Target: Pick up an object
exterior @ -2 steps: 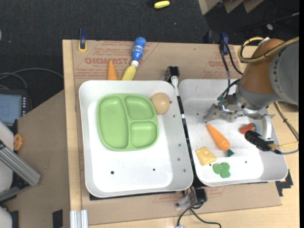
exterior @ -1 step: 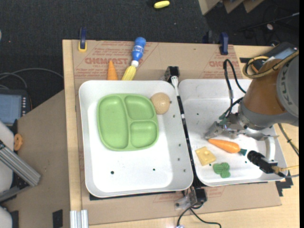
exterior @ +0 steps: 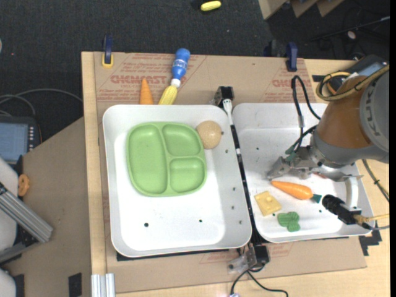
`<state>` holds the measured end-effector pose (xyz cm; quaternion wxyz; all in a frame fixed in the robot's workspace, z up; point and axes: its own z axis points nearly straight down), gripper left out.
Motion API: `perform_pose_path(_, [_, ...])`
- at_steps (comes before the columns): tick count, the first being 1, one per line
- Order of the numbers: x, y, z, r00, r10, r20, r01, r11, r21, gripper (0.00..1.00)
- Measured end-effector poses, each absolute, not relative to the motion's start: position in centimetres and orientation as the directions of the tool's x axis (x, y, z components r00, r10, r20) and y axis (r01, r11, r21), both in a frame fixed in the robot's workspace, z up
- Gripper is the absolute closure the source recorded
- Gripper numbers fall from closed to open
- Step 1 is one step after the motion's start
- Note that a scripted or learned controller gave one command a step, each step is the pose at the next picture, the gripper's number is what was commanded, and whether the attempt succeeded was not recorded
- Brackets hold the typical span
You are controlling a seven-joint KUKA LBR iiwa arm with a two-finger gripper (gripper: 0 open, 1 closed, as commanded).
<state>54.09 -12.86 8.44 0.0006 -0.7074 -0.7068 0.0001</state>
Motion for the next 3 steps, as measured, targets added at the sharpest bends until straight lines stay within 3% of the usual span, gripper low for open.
perform_pose_path(1, [48.1, -11.4, 8.4, 0.002, 1.000, 0.003, 1.000, -0.002, -0.007, 0.00])
perform_pose_path(2, [48.5, -11.5, 9.5, 0.002, 1.000, -0.002, 1.000, -0.002, 0.003, 1.00])
perform_pose_path(3, [55.0, -4.1, 19.1, -0.011, 1.000, 0.002, 1.000, 0.011, 0.015, 1.00])
